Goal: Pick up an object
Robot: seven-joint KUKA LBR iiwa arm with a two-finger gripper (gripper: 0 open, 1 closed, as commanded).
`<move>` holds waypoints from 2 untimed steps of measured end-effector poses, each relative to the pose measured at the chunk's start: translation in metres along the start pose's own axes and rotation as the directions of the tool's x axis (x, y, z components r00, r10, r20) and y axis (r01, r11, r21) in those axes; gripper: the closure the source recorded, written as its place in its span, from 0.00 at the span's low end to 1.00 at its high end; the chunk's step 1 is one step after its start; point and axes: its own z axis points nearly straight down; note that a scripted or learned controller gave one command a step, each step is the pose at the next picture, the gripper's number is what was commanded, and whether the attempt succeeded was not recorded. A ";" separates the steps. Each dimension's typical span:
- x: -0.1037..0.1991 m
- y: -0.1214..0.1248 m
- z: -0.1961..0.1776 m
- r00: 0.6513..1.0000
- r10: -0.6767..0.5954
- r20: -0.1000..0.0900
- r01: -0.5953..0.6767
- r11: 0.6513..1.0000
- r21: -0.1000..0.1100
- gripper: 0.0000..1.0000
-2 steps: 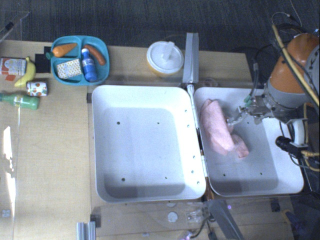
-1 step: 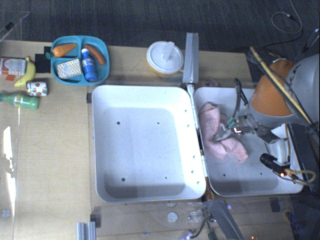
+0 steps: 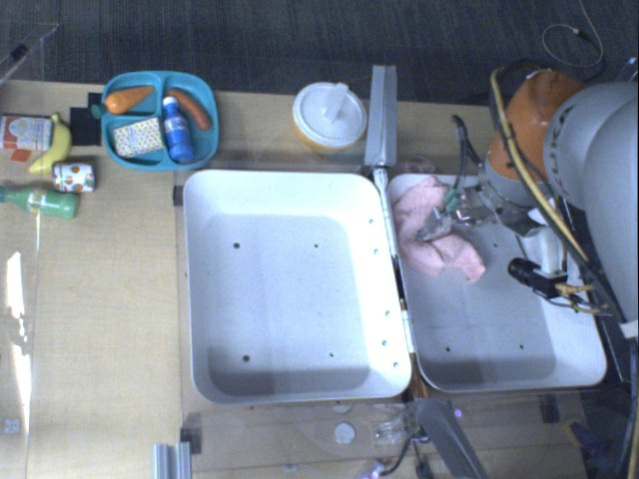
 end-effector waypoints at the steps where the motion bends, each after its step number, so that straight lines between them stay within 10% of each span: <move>1: -0.009 -0.050 -0.001 0.997 -0.076 0.000 0.076 0.997 0.000 0.00; 2: 0.013 -0.005 -0.001 0.985 -0.173 0.001 0.173 0.985 0.000 0.00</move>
